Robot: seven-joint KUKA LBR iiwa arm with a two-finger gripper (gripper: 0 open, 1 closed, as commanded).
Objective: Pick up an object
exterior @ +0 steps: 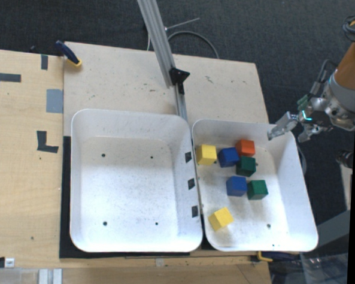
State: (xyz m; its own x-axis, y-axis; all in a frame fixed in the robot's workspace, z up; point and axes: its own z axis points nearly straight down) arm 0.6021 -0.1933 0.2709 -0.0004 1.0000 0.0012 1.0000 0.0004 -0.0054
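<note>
Seven small coloured cubes, among them an orange cube (pixel 245 147), lie clustered in the right-hand shallow white bin (pixel 295 175) | two-finger gripper (pixel 289 126) hovers at the bin's upper-right rim, nothing between its fingers, jaw opening impossible to tell | risk: tightly packed cubes may deflect a descending finger | no legible writing

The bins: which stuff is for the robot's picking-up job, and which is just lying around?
For the job:
- small orange cube
- two yellow cubes
- two blue cubes
- two green cubes
- right white plastic bin holding them
- the arm's tool, above that bin's far right corner

Just lying about:
- left white plastic bin
- blue-and-yellow clamp
- grey metal pole
</note>
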